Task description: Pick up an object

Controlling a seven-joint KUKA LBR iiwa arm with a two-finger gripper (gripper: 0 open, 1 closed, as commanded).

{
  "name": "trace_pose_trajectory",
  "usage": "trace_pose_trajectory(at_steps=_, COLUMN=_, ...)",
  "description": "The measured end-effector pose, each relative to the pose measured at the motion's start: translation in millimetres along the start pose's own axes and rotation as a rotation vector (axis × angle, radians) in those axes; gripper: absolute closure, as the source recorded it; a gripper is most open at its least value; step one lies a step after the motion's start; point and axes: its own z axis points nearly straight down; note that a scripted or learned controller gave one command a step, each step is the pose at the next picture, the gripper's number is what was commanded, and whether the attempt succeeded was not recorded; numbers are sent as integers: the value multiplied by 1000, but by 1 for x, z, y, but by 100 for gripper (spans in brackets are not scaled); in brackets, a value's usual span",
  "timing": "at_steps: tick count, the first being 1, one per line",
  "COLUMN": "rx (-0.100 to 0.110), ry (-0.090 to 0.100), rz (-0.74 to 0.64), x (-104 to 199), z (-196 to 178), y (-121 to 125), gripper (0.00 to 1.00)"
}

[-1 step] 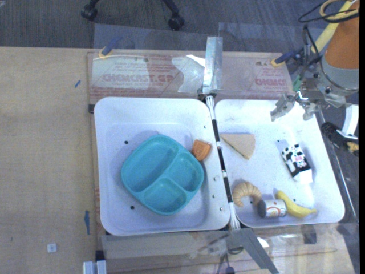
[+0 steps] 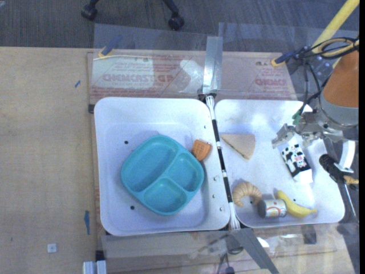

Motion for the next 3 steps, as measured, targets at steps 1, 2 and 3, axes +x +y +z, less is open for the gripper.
trace_pose_trajectory(at_steps=1, rx=-2, ry=0, rz=-2, x=-21, z=56, y=-18, gripper=0)
trace_pose_trajectory(at_steps=2, rx=-3, ry=-1, rz=1, x=-23, z=49, y=-18, gripper=100)
trace_pose_trajectory(at_steps=3, rx=0, ry=0, rz=-5, x=72, z=-25, y=13, gripper=100)
